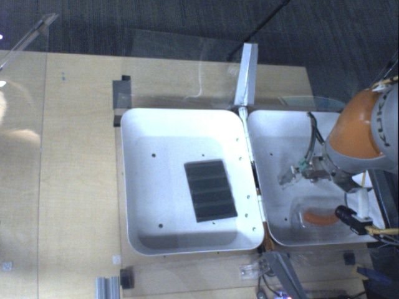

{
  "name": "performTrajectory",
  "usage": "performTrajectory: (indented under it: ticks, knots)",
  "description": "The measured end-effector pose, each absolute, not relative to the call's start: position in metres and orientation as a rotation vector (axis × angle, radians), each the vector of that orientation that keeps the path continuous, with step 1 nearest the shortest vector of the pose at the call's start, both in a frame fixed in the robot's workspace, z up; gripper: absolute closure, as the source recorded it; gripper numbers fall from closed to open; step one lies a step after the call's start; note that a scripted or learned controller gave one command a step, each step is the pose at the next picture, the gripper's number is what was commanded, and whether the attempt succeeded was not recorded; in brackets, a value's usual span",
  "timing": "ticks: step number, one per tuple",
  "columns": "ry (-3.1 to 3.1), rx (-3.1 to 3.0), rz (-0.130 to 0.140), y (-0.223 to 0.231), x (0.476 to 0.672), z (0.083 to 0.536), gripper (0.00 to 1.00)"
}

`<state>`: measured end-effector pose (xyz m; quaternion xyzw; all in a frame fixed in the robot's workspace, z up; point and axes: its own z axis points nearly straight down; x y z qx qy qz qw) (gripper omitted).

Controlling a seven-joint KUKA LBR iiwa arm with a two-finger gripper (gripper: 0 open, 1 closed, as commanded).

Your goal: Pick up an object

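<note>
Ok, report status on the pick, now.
End effector low in the right bin. Orange object lying nearby, not held. Dark ridged pad alone in the left bin.

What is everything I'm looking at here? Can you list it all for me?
Bench: one, light wood, under everything.
Left bin: one, white, middle of the bench.
Ridged pad: one, dark grey, flat in the left bin.
Right bin: one, white, beside the left bin.
Curved object: one, orange-red, near front of the right bin.
Clear object: one, see-through, in the right bin; hard to identify.
Arm: one, grey with orange band, over the right bin.
Gripper: one, dark, near the clear object.
</note>
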<state>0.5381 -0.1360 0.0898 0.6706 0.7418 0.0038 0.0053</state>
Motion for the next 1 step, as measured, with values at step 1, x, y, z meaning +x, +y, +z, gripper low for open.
performTrajectory:
  ticks: [1]
  knots:
    - [2.396, 2.016, 0.015, -0.0872, 0.5968, 0.0893, 0.0]
